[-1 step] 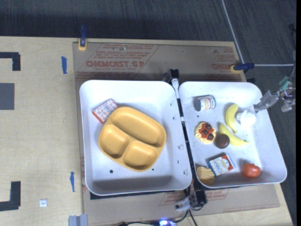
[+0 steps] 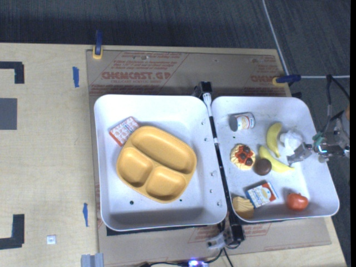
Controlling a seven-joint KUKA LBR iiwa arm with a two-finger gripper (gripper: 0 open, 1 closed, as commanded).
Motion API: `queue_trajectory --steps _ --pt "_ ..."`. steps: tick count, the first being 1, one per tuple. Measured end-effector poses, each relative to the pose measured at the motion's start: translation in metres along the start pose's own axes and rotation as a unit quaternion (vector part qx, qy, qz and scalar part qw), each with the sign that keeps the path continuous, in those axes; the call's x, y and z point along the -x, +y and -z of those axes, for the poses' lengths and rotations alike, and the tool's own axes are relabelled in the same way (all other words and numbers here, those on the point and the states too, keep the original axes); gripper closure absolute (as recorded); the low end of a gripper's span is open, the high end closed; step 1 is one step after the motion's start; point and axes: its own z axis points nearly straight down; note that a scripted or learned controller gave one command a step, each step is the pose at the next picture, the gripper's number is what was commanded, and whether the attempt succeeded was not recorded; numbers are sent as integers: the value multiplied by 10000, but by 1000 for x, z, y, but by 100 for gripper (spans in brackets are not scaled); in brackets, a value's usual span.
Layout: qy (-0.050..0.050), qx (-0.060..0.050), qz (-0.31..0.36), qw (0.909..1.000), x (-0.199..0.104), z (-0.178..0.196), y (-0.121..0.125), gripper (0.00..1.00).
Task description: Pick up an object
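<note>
floor [image 2: 167, 10]: dark grey carpet across the top | bench [image 2: 44, 166]: pale wood with black tape marks and blue tape bits | board [image 2: 183, 71]: brown printed cardboard under the bins, held by blue clamps | light: even, soft

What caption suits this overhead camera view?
Gripper beside yellow banana in right white bin; yellow sectioned tray fills left white bin.

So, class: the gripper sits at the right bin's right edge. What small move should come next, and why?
Probably a short move left and down toward the banana. The gripper sits at the right bin edge beside a white object lying against the banana, with nothing visibly between its fingers.
</note>
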Motion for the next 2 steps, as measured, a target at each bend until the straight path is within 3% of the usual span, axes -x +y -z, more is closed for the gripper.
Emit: queue_trajectory --steps 1,2 --pt "1 16 0 10000 -39 -73 -32 0" --pt "-19 47 -3 10000 -38 -62 -31 100"
